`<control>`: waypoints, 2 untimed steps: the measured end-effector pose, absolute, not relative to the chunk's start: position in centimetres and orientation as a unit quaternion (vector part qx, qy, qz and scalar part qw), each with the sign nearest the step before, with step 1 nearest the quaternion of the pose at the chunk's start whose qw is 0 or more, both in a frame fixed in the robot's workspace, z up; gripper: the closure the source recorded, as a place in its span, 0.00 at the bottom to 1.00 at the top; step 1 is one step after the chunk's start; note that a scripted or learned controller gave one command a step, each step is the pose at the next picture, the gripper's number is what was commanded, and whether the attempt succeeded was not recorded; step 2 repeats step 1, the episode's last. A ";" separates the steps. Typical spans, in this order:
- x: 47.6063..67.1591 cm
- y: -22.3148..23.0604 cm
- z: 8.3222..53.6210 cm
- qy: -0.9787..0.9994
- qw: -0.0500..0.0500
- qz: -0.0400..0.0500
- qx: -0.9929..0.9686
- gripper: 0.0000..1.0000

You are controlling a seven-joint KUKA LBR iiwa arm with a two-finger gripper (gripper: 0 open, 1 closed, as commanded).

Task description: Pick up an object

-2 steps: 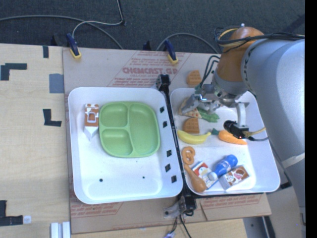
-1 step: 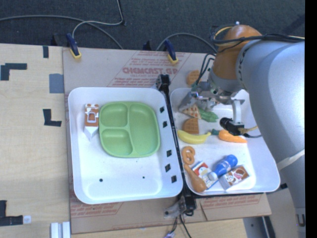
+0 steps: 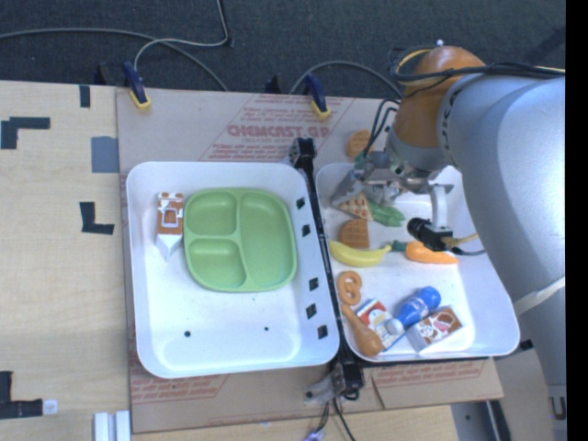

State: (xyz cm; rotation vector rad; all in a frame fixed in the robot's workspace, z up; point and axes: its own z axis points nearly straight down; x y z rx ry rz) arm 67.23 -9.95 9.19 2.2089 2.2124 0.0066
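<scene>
My gripper [image 3: 369, 182] is low in the far part of the right bin [image 3: 487, 312], under the grey arm and its orange band. It hangs right over a pizza slice [image 3: 356, 208] and a green pod [image 3: 387, 215]. Just nearer lie a round brown cookie [image 3: 355, 233], a banana [image 3: 360, 254] and a carrot [image 3: 430, 254]. At the front of this bin are a pretzel [image 3: 349, 288], a blue can [image 3: 417, 304], two small cartons [image 3: 377, 320] [image 3: 437, 327] and a bread roll [image 3: 364, 339].
The left bin [image 3: 152, 324] holds a green divided plate [image 3: 241, 239] and a small brown-and-white carton [image 3: 169, 222] at its left. An orange round item [image 3: 358, 142] lies at the right bin's far rim. The arm's bulk covers the right bin's far right side.
</scene>
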 end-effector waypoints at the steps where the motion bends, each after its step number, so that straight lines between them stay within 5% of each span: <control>1: 67.3 -9.9 10.3 0.708 0.010 0.003 0.706 1.00; 2: 67.3 -9.9 10.3 0.708 0.010 0.003 0.706 1.00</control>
